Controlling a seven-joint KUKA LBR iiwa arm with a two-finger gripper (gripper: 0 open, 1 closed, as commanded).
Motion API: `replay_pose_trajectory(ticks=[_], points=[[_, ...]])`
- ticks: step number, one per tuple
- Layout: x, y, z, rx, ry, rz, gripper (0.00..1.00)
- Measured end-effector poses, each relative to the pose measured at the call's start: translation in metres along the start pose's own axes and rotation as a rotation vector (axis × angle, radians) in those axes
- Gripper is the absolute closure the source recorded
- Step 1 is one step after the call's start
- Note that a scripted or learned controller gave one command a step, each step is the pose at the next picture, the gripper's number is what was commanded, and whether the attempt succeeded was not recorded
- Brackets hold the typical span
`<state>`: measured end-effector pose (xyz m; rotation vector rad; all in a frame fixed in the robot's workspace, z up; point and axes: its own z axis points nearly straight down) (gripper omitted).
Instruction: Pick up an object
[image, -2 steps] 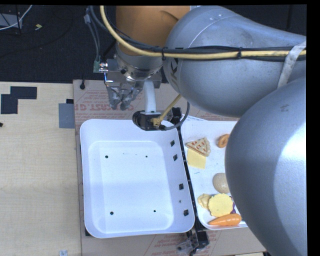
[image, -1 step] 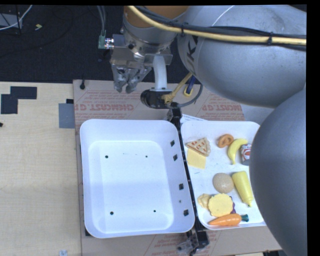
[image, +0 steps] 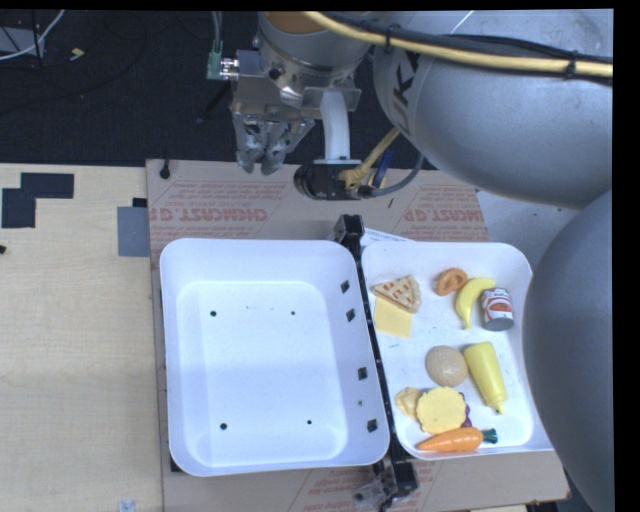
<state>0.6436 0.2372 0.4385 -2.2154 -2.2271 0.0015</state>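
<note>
My gripper (image: 266, 150) hangs high over the bench's far edge, beyond the left bin (image: 180, 300), with its fingers drawn together and nothing between them. The toy foods lie in the right bin (image: 520, 268): a pizza wedge (image: 397, 292), a yellow cheese block (image: 393, 319), an orange ring (image: 451, 281), a banana (image: 468, 298), a small can (image: 497, 308), a brown potato (image: 446, 366), a yellow bottle (image: 486, 374), a yellow round slice (image: 441, 410) and a carrot (image: 455, 440). The gripper is far from all of them, up and to the left.
A black divider strip (image: 362, 340) runs between the two bins. Brown cardboard (image: 220, 205) lies under the bins on the pale bench (image: 70, 350). The bulky grey arm (image: 500, 110) covers the upper right and right side.
</note>
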Motion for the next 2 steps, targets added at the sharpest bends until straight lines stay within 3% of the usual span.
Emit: replay_pose_trajectory(ticks=[2], points=[[-0.039,0.000,-0.014,0.004,-0.001,0.007,1.00]])
